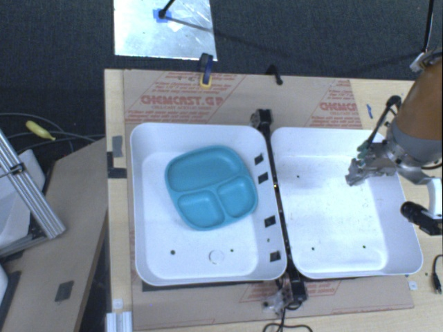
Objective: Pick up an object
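The bench point(173, 95) carries two white bins side by side; the left bin point(149, 254) holds a blue plate point(210, 187) with three sections, lying flat near its middle; the right bin point(332, 254) lies under the arm point(419, 120), which reaches in from the right; the claw point(356, 173) hangs over that bin's right part, and I cannot tell its state.

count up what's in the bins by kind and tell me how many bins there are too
White bins: 2, the left bin and the right bin
Blue divided plates: 1, the plate in the left bin
Total: 3
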`<state>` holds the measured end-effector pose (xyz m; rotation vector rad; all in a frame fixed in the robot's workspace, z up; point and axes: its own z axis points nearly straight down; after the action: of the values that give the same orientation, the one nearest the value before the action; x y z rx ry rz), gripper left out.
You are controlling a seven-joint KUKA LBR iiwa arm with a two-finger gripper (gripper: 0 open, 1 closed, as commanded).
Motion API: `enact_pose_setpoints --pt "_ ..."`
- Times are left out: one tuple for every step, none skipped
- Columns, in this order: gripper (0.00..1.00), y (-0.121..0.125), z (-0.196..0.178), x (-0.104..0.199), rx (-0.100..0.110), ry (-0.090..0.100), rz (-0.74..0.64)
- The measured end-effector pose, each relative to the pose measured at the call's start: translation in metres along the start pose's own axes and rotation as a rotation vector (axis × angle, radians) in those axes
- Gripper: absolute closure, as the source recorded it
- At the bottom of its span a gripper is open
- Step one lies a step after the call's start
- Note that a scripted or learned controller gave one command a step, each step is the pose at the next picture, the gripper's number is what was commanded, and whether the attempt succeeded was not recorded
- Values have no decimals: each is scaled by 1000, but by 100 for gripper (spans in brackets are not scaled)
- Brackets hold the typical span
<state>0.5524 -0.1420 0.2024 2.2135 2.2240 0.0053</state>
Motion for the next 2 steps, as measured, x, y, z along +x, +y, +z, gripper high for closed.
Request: enact_pose_setpoints --pt "100 -36 -7 51 6 3 -3" --pt "100 -65 -70 141 -1 4 -9"
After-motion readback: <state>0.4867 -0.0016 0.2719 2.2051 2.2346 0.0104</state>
